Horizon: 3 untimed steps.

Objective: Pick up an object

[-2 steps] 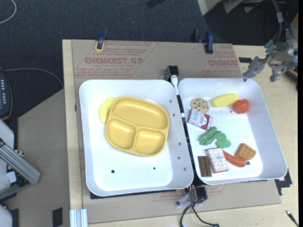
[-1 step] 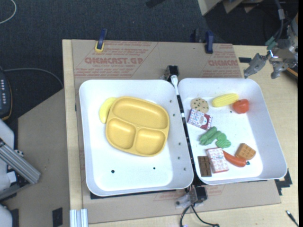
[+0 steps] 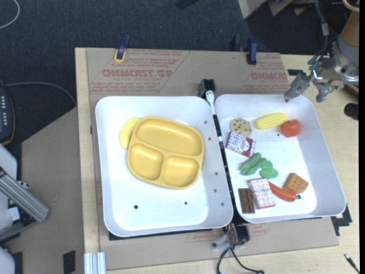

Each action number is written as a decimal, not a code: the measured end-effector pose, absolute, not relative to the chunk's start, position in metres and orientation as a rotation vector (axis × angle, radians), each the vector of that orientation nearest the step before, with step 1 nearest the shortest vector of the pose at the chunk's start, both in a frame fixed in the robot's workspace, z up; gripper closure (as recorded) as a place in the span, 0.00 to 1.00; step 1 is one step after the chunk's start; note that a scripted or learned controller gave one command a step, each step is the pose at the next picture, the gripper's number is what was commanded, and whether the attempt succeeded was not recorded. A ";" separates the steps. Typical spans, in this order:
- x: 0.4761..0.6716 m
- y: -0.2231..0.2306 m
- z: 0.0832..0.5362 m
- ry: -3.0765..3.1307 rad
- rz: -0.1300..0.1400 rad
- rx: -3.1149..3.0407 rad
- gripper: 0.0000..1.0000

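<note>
Nothing picked yet. End effector hangs at the far right corner of the right bin, fingers spread, nothing between them. Closest candidates, corn and tomato, lie in that bin just below it. Descent, grasp and lift all remain, I'd say.

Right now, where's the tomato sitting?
The tomato lies in the right bin, near its far right corner, just right of the corn cob and below the gripper.
</note>
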State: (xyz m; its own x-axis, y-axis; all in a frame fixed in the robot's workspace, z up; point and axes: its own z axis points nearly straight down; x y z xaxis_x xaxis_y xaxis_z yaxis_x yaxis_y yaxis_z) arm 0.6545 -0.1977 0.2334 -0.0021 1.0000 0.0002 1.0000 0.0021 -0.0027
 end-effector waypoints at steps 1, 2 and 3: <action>0.655 -0.205 0.187 -2.219 0.004 -2.219 0.00; 0.659 -0.207 0.125 -2.220 0.004 -2.217 0.00; 0.665 -0.206 0.093 -2.228 -0.019 -2.225 0.00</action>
State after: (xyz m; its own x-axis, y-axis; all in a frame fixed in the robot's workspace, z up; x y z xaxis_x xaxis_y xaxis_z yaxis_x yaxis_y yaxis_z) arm 0.6651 -0.2059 0.0925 -0.0014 1.0000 0.0031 0.9999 0.0013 0.0138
